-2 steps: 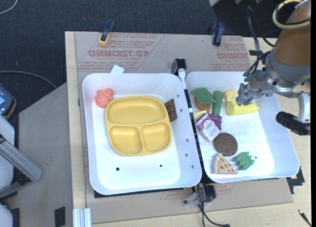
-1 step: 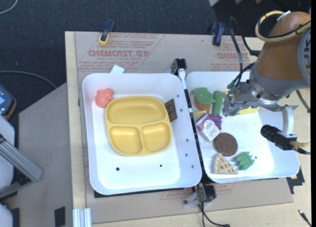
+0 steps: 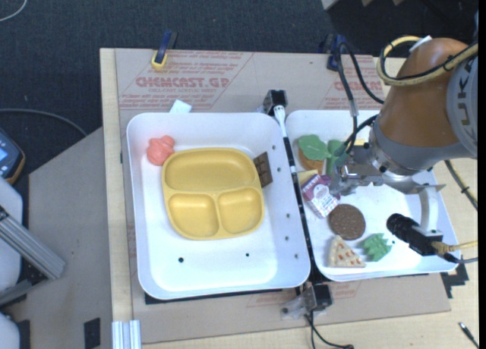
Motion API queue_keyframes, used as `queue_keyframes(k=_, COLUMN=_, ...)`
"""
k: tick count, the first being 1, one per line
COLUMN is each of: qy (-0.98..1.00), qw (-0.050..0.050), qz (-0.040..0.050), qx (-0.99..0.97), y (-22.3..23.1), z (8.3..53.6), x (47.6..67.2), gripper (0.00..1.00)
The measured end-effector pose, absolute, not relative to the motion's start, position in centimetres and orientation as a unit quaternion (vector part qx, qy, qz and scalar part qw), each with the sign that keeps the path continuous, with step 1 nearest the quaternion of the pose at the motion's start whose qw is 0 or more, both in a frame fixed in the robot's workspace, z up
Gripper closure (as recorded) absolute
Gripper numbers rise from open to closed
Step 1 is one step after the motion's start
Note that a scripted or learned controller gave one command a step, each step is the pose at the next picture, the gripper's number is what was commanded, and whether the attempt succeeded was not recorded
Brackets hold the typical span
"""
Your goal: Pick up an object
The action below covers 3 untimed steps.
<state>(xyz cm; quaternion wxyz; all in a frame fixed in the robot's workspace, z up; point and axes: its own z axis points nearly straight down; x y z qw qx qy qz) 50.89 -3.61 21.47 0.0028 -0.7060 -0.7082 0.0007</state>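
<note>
Reaching in from the right, the arm (image 3: 425, 105) hangs its hand (image 3: 343, 175) (finger state hidden) low over the right bin (image 3: 425, 260), just above a packet (image 3: 320, 196) beside a brown cookie (image 3: 348, 221).

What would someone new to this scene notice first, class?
First, the big yellow divided plastic plate lying in the left white bin, with a small pink toy at its upper left corner. Then the grey arm with its orange band, reaching over the right white bin above scattered toy food, such as a round brown cookie.
</note>
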Motion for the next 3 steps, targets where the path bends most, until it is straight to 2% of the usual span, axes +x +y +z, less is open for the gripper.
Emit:
queue_keyframes(k=1, qy=-0.707, qw=-0.001, qz=-0.0011, qx=-0.707, y=-3.7, z=23.5, x=50.3, gripper=1.0)
queue_keyframes(k=2, qy=-0.707, qw=0.002, qz=0.0013, qx=-0.707, y=-3.0, z=21.7, x=50.1, gripper=1.0)
queue_keyframes(k=3, qy=-0.707, qw=-0.002, qz=-0.001, qx=-0.707, y=-3.8, z=23.3, x=50.1, gripper=1.0)
